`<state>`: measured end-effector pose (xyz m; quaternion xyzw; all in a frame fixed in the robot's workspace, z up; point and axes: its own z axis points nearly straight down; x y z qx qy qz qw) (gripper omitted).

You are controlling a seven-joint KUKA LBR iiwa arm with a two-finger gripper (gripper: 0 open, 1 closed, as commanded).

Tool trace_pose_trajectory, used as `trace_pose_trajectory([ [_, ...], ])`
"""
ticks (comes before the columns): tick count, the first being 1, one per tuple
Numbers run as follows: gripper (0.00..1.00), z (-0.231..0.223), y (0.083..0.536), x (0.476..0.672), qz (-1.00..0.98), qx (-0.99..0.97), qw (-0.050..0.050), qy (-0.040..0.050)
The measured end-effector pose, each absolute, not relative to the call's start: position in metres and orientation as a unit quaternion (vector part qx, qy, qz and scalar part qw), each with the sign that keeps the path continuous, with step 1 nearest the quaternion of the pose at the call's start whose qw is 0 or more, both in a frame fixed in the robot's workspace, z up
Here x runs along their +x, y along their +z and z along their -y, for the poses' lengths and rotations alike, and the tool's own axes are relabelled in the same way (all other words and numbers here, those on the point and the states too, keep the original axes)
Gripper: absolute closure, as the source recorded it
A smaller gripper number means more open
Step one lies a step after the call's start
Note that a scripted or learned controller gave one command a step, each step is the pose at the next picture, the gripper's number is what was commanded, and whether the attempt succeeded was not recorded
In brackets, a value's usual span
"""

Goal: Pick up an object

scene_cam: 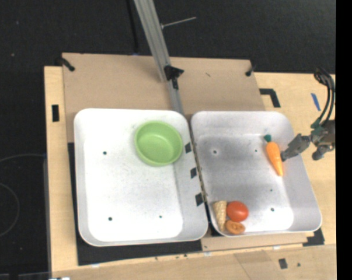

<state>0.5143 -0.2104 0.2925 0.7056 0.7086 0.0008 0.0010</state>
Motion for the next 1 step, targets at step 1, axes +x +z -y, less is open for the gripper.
trace_pose_trajectory([
  [1, 0.0, 0.2101, 0.2925, 0.5144, -0.709, 0.706, 0.001, 0.0012],
])
